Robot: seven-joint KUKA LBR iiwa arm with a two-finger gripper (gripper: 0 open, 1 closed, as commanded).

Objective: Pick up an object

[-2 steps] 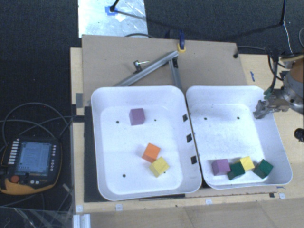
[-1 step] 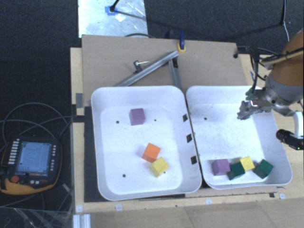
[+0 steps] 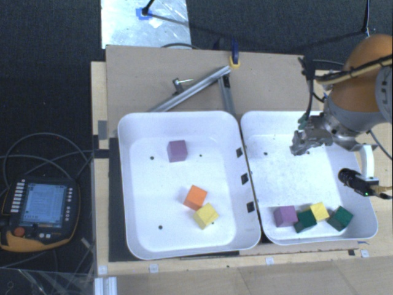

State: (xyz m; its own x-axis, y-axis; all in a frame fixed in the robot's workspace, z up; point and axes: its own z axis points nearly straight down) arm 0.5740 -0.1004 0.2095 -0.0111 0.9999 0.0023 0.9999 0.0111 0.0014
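Note:
My gripper [image 3: 301, 145] hangs over the upper middle of the right bin [image 3: 270, 131], above bare floor with nothing under it. Along that bin's near edge lie a purple block [image 3: 285, 215], a dark green block [image 3: 305, 220], a yellow block [image 3: 319, 211] and a second green block [image 3: 340, 217]. The left bin [image 3: 135, 134] holds a purple cube [image 3: 177, 150] near its back, plus an orange cube [image 3: 195, 196] touching a yellow cube [image 3: 206, 215] toward the front.
A metal rod [image 3: 193, 86] lies slanted on the brown board behind the bins. A teach pendant [image 3: 40, 211] sits on the floor at the left. The two bins meet at a raised rim down the middle.

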